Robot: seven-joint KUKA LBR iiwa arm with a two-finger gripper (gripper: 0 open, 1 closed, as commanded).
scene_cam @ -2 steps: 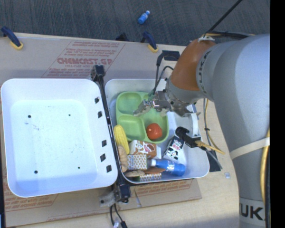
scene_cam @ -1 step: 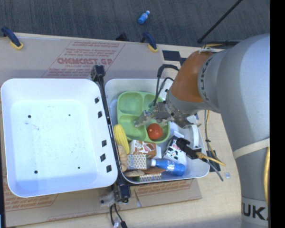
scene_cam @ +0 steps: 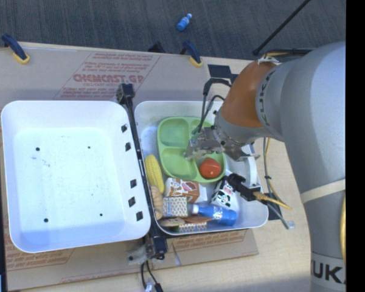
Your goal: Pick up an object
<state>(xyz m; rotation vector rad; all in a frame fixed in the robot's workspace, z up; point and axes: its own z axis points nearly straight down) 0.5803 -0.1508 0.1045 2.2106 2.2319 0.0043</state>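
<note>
The green divided plate (scene_cam: 173, 143) lies flat in the far half of the right bin (scene_cam: 147, 115), its long axis running from far to near, with a red tomato (scene_cam: 211, 168) in its near-right compartment and a corn cob (scene_cam: 154, 173) lying far-to-near beside its left edge. The hand (scene_cam: 198, 146) hangs over the plate's right side just beyond the tomato, and I cannot tell how far it is open or whether it touches anything. The bin's near edge is crowded with a blue bottle (scene_cam: 218, 212), a cow-patterned carton (scene_cam: 223, 195) and snack packets (scene_cam: 177, 199), while the left bin (scene_cam: 12, 117) offers open white floor.
</note>
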